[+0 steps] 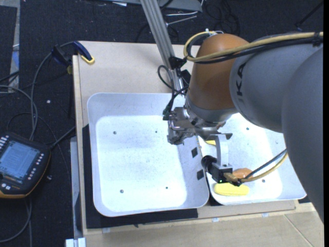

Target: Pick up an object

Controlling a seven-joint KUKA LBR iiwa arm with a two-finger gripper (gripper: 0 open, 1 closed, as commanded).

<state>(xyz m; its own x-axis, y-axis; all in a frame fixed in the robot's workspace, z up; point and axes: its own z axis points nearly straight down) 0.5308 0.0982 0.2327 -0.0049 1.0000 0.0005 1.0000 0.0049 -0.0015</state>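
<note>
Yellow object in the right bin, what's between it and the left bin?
Nothing loose. In the camera view, only the white wall of the right bin and the bins' meeting rims separate the yellow object from the left bin.

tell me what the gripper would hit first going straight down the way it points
Probably the bare floor of the left bin, beside the rim where the two bins meet: the gripper hangs there, pointing down. The yellow object lies aside in the right bin. Depth is unclear at this slant.
</note>
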